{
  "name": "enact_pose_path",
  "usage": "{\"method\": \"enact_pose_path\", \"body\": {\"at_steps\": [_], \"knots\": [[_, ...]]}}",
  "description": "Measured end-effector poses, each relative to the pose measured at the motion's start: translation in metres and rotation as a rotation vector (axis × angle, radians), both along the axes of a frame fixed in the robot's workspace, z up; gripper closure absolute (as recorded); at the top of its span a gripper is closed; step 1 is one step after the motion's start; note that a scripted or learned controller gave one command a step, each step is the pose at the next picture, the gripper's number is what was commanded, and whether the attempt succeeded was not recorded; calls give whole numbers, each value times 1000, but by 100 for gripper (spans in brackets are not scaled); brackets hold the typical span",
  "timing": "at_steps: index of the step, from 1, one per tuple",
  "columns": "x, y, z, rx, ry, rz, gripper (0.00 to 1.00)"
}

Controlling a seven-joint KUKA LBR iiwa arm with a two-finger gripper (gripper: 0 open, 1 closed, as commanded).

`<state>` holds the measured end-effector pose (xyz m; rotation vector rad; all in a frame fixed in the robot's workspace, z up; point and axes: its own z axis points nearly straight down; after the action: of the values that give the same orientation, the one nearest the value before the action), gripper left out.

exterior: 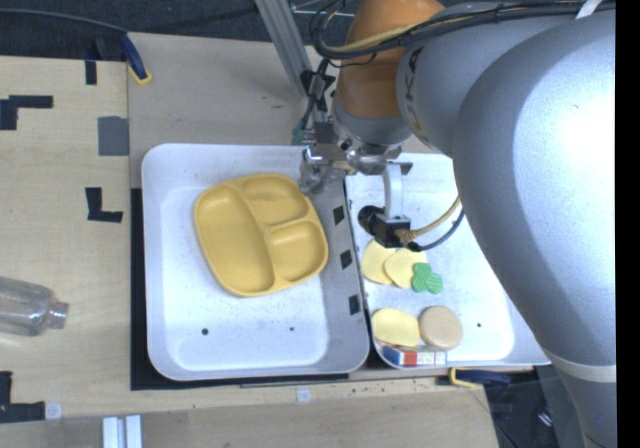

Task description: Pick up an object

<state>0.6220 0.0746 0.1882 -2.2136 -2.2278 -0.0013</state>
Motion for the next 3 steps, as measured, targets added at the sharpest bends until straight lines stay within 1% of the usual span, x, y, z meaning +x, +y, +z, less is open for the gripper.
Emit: {"method": "enact_pose_path", "body": {"at_steps": [1,2,3], "knots": [[-15,-73,0,-5,3,-13,100],[-33,-50,0,-2,3,-5,100],[-31,-89,0,-3,2,-9,100]]}}
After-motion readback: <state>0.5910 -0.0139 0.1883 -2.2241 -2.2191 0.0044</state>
